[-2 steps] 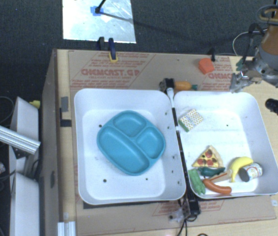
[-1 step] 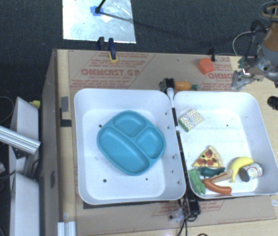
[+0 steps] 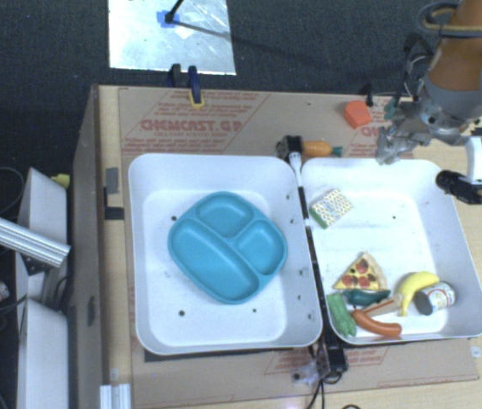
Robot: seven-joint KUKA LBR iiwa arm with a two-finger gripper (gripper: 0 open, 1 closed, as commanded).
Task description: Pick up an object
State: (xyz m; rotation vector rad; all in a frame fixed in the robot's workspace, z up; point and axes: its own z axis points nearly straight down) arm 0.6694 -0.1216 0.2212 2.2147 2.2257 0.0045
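gripper (image 3: 391,150) blurred above the right bin (image 3: 454,228) rim, fingers' spread impossible to tell

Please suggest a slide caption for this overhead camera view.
KUKA arm's gripper poised over the right bin's far edge; toy food clusters at its near side, a blue divided plate in the left bin.

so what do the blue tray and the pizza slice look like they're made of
The blue tray looks like moulded plastic with a smooth, slightly matte finish: one uniform colour and rounded, pressed-in compartments. The pizza slice seems to be a toy, probably plastic or rubber, with flat painted-looking toppings; it is too small to tell which.
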